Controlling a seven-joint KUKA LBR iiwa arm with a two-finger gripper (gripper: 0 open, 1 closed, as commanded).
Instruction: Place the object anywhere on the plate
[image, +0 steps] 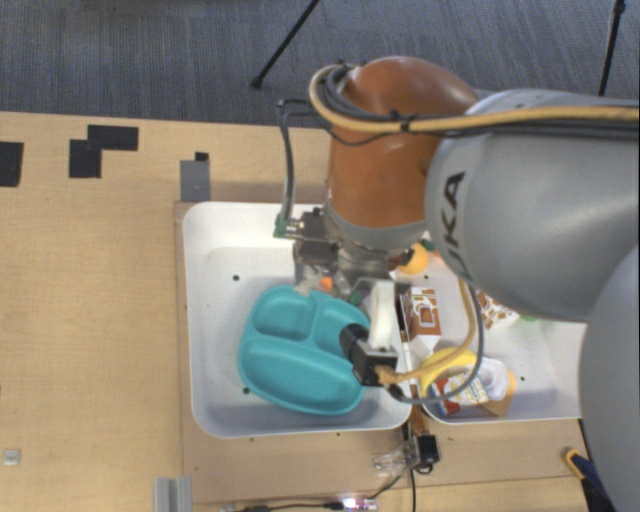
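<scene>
In bin (212, 320), plate (288, 352) partly under arm (400, 170)

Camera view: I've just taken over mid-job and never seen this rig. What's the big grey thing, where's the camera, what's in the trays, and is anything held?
The big grey shape is a robot arm, with an orange band above its wrist, reaching in from the right. The one camera is fixed above the wooden bench, looking down at a slant. Two shallow white bins sit side by side. The left bin holds a teal divided plate. The right bin holds a few packets, partly hidden. The pincer hangs over the left bin by the plate's upper right edge. Whether it holds anything cannot be told, because the wrist covers it.
</scene>
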